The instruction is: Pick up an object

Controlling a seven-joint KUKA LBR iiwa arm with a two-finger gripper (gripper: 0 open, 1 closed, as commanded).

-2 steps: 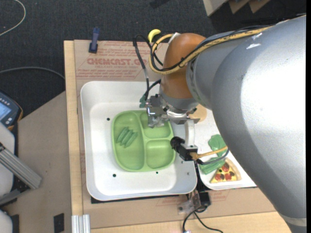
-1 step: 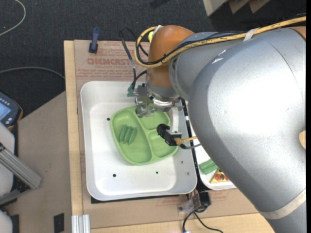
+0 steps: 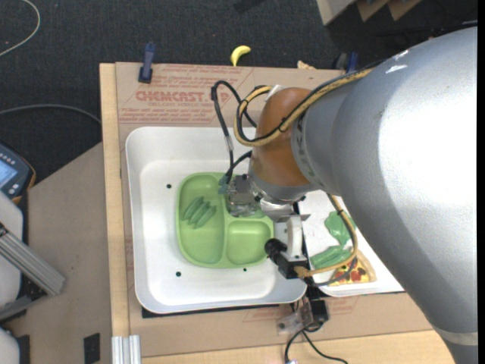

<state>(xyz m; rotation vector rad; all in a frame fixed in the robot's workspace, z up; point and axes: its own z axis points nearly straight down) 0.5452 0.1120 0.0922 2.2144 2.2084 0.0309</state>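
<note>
My gripper (image 3: 241, 193) hangs in the left bin (image 3: 148, 226), over the right edge of the green divided tray (image 3: 203, 222), which lies flat in that bin's middle. My own wrist hides the tip, so I cannot tell whether it is apart or together. In the right bin (image 3: 383, 283), a green piece (image 3: 336, 226) lies beside what may be a printed card (image 3: 355, 271).

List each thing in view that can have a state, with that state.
green tray: lying flat, open side up, in the left bin.
left bin: holding the green tray.
right bin: largely covered by the arm.
green thing: lying in the right bin, partly hidden.
gripper: low over the green tray's far right part.
</note>
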